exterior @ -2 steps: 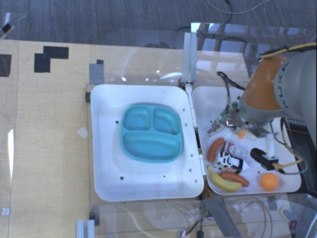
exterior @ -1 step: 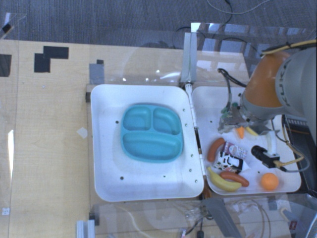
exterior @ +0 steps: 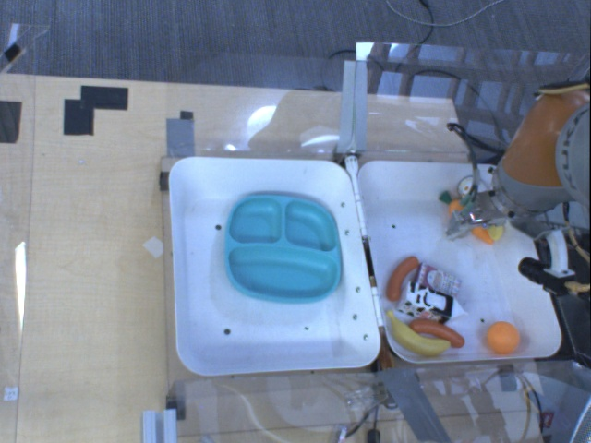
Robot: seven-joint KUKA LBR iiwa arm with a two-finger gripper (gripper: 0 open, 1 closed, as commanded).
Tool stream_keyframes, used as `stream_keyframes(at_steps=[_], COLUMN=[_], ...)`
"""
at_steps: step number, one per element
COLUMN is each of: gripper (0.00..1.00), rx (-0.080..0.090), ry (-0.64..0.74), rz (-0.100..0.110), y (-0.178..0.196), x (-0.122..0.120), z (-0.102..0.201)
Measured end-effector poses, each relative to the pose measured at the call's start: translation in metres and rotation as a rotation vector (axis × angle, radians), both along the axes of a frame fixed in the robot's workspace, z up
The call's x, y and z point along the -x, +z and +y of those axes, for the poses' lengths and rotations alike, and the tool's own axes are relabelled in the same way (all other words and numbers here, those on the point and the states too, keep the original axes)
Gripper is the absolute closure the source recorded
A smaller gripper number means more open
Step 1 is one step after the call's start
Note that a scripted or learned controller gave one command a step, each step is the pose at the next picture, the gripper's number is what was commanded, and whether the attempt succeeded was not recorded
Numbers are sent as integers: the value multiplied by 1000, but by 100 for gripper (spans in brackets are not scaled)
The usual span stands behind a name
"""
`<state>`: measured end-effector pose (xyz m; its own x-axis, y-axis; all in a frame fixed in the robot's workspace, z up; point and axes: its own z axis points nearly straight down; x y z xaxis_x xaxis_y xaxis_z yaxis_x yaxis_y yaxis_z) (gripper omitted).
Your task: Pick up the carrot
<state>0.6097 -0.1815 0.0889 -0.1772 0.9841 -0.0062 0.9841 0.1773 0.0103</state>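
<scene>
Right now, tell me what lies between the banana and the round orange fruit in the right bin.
In the camera view, a red sausage overlapping the banana; then bare bin floor up to the orange.

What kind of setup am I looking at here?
Likely a robotics lab bench: two white bins on a wooden table, toy food such as a banana, and loose cable on grey carpet.
</scene>
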Motion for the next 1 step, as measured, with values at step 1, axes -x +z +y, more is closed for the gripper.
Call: stream_keyframes(at_steps=[1], gripper=[100], rx=[1], ry=[3], rz=[-8], y=[13], x=[-3], z=[1])
